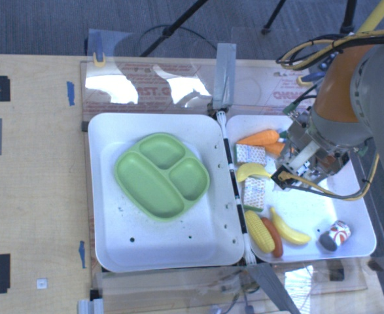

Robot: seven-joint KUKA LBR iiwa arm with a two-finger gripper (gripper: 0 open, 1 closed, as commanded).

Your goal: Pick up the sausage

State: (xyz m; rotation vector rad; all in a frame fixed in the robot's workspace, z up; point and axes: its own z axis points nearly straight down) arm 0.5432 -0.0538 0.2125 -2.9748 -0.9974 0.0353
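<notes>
Sausage (276, 239) beside corn (258, 230), right bin (314, 212)

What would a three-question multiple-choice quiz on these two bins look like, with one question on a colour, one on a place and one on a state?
1. What colour is the plate in the left bin?
A. blue
B. green
C. red

2. Where is the sausage?
A. on the plate
B. in the right bin, beside the corn
C. outside both bins

3. How is the sausage now?
A. lying flat on the bin floor
B. lifted in the air
C. standing upright on the plate

Answers:
1 B: the divided plate is plainly green.
2 B: the reddish sausage lies right alongside the yellow corn in the right bin.
3 A: it rests flat on the white floor, with nothing gripping it.
</notes>
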